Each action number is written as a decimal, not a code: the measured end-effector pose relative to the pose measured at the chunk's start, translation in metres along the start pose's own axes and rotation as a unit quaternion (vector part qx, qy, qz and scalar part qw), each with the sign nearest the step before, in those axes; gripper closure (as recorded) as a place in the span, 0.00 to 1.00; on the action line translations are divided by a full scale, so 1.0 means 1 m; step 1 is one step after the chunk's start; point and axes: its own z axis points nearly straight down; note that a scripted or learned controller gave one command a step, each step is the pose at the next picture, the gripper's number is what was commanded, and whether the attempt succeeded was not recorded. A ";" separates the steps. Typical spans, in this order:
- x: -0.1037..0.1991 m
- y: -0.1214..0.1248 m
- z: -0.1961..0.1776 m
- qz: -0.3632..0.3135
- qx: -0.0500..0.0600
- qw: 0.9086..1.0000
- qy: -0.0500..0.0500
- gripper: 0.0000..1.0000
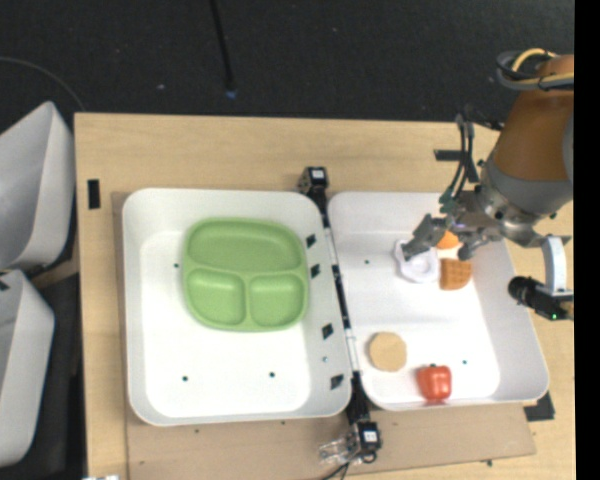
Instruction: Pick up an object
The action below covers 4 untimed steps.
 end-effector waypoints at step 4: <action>0.001 0.001 0.127 0.002 -0.005 1.000 -0.001 0.00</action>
